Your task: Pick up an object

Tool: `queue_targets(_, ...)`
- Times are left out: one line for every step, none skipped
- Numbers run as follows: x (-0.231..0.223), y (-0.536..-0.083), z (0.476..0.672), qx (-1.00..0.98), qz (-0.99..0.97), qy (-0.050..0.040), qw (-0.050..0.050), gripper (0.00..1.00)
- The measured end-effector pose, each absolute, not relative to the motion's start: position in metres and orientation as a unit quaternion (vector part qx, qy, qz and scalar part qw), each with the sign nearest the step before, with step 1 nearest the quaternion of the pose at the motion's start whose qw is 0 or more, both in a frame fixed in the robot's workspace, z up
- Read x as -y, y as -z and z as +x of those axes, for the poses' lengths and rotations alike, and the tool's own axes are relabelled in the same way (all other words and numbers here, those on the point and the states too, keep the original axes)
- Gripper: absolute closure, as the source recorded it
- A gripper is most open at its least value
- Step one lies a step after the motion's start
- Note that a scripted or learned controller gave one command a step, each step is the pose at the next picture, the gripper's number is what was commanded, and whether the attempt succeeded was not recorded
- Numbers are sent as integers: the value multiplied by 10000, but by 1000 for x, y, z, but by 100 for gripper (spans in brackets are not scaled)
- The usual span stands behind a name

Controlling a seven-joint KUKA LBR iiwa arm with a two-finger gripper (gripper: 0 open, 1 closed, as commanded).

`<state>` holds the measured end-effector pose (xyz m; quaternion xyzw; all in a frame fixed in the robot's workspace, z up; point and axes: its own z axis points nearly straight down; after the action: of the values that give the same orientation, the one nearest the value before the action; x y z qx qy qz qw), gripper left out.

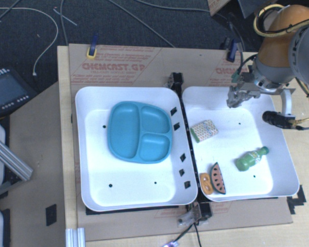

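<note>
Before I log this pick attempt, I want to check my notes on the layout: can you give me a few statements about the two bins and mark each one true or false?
1. The blue divided plate lies in the left bin. True.
2. The green bottle stands upright in the left bin. False: it lies on its side in the right bin.
3. The watermelon slice toy sits near the right bin's front edge. True.
4. The gripper holds the small green-and-white packet. False: the packet lies on the bin floor, apart from the gripper.
5. The gripper hangs over the right bin's far end. True.
</note>
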<state>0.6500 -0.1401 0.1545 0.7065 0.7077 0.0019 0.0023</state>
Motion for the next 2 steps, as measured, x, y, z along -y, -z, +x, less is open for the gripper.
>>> queue_targets(140,-210,652,-7075,7067,-24,34,100)
queue_targets(89,-223,642,-7090,7053,-10,-10,100)
